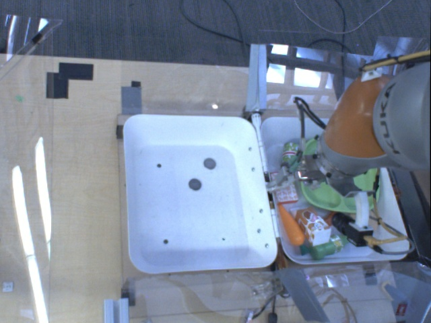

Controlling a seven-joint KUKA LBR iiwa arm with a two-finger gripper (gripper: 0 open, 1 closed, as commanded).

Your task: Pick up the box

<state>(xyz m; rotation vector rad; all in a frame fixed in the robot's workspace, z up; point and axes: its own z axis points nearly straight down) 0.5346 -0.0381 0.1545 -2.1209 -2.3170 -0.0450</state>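
Orange carrot (pixel 291 225), green plate (pixel 328 195) and perhaps a green bottle (pixel 324 249) in the right bin (pixel 272 140).

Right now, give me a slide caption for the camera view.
KUKA arm reaching over the right bin, crowded with a box, carrot and green plate.

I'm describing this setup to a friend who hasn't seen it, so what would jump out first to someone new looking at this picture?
The big grey arm with its orange band dominates the upper right, reaching down over the right bin. That bin is crowded with bright items: a lime-green plate, an orange carrot and a small printed box near its front. Beside it, the left bin shows two grey discs on its floor.
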